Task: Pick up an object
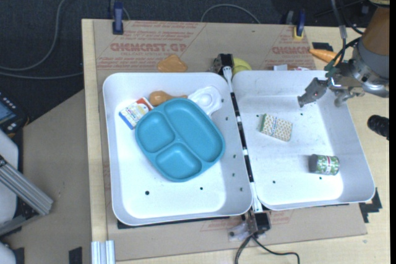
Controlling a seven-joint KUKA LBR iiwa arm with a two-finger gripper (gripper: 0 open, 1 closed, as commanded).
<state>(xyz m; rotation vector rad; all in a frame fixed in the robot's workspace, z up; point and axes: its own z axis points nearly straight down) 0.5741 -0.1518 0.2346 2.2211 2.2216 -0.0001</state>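
Patterned packet [275, 127] well below-left of the jaws [322, 91].

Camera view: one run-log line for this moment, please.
gripper: over right bin upper edge, holding nothing | right bin: patterned packet, green can | left bin: blue divided tray

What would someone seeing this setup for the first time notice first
Most eye-catching is the bright blue divided plate, lying across the middle of the left bin with a few small items tucked behind its far edge. The right bin holds a small patterned packet near its middle and a green can on its side toward the near right corner, while the gripper hovers over that bin's far right part.
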